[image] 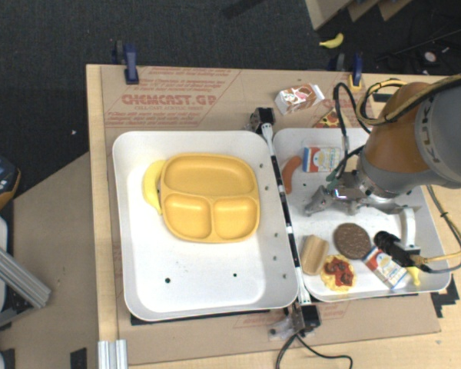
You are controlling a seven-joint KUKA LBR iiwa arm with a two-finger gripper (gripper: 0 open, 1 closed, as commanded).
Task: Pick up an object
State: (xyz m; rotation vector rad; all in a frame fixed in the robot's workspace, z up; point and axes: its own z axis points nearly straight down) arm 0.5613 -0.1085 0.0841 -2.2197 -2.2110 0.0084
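Two shallow white bins are sitting side by side on one brown board. The left bin [138, 275] is holding one yellow divided tray [210, 196] with three compartments, and one yellow plate [151, 184] is peeking out from under the tray's left edge. The right bin [438, 287] is holding several small things: one milk carton [320, 159] with red and blue print too small to read, one red strip [290, 173] lying just beside the bin's left wall, one round brown patty [353, 240], one tan bread roll [313, 254], one pizza slice [339, 272] with red topping, and one small red and white packet [386, 267] near the bin's lower right corner. One more small carton [299, 98] is lying on the board above the bins. Red writing on the board [100, 206] is reading "CHEMCAST GP". The arm [419, 137] is reaching in from the right over the right bin, and its gripper [325, 200] is hanging low between the milk carton and the patty. I cannot tell how far its fingers are apart, and nothing is showing between them.
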